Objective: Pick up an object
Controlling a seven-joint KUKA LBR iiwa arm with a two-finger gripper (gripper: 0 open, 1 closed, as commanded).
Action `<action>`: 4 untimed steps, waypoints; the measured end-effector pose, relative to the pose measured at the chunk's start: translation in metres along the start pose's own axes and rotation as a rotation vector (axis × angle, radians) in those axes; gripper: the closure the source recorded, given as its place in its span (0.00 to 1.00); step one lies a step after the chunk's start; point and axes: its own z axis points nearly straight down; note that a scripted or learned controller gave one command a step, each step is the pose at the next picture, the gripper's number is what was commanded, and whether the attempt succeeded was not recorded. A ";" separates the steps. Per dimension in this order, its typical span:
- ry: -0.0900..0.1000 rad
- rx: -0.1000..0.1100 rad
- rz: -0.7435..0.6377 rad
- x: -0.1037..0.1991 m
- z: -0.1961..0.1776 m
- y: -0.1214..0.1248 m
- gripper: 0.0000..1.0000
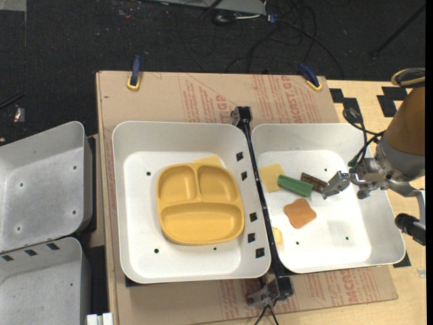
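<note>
The gripper (pixel 331 185) hovers beside the brown block (pixel 312 179); whether its jaws are open I cannot tell. Centre them over it, then descend.

Single fixed camera, mounted above bench (pixel 169 90), looking down at slant. Far bench edge toward frame top, near edge toward bottom. Both white bins fit whole in frame: left bin (pixel 132 181), right bin (pixel 352 249), divider between them near frame centre. Medium range; bench fills middle, dark floor beyond far edge across frame top. Arm (pixel 409 131) enters from frame right, over right bin's right edge. Bench's left edge well inside frame; right near corner cut by frame edge.
</note>
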 end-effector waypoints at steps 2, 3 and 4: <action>-0.001 -0.004 0.000 -0.005 0.077 -0.007 0.00; -0.002 -0.010 0.000 -0.005 0.065 -0.006 1.00; -0.004 -0.010 -0.004 -0.012 0.009 0.003 1.00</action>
